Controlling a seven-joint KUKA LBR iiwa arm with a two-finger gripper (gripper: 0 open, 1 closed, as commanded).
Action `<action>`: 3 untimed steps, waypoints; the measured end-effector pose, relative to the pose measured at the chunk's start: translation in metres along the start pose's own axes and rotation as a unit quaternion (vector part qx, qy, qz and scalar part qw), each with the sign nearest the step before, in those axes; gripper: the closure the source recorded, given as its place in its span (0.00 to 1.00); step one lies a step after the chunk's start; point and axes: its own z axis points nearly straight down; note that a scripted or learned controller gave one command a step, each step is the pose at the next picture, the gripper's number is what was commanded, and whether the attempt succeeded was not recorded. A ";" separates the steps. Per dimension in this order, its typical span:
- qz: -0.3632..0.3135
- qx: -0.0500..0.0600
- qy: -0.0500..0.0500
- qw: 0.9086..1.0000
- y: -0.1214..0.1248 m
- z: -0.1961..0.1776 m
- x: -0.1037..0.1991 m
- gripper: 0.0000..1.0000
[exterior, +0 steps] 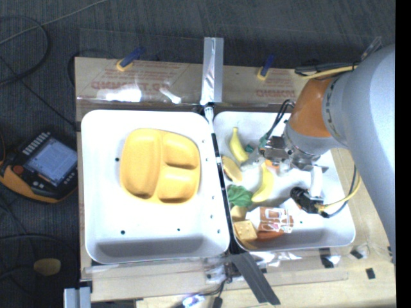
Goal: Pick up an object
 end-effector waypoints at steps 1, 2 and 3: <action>-0.076 -0.006 -0.002 0.997 -0.031 -0.001 -0.002 0.00; -0.009 0.000 0.002 1.000 -0.012 0.000 -0.006 0.00; -0.009 0.000 0.002 1.000 -0.011 -0.006 -0.005 1.00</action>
